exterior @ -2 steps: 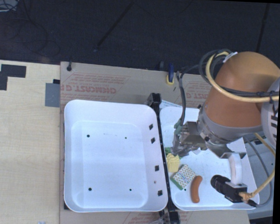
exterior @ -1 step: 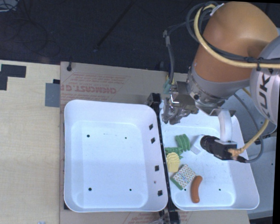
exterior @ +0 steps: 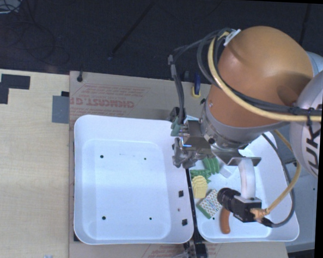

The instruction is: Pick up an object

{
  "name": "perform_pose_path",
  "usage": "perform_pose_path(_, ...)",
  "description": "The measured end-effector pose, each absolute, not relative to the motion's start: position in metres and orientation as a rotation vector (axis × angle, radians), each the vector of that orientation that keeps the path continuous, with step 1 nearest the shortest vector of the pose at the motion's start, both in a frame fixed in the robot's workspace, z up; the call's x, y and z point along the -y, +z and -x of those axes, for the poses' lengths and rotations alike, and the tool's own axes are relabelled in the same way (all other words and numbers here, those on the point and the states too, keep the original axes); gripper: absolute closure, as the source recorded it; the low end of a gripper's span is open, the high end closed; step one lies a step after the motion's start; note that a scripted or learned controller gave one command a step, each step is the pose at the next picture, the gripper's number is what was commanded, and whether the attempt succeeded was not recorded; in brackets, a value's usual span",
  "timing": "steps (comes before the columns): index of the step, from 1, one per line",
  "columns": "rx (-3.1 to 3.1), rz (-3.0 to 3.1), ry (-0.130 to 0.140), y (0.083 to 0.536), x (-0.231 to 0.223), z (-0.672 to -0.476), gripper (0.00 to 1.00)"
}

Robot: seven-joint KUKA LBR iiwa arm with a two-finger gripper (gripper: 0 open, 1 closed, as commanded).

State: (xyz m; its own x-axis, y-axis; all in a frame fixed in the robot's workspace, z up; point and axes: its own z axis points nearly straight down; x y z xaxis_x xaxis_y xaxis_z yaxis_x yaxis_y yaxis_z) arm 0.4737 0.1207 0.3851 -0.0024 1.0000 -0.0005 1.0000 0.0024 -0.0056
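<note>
My gripper (exterior: 183, 156) hangs below the big orange wrist, over the left rim of the right bin (exterior: 286, 229), close to the divide between the two bins. Just right of it lies a green ridged piece (exterior: 210, 166). Below that sit a yellow corn-like piece (exterior: 199, 184) and a green-and-white patterned block (exterior: 210, 204). An orange sausage-shaped thing (exterior: 225, 222) lies near the bin's front. The arm hides the back of the right bin.
The left bin (exterior: 90, 225) sits beside the right one on a cardboard sheet (exterior: 119, 98). A pale wooden bench top (exterior: 22, 172) with dark patches stretches to the left.
</note>
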Motion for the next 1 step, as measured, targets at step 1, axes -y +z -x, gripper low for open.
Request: perform_pose_path(1,2.226,2.218,-0.004,0.4538,-0.1625,-0.4919,1.00)
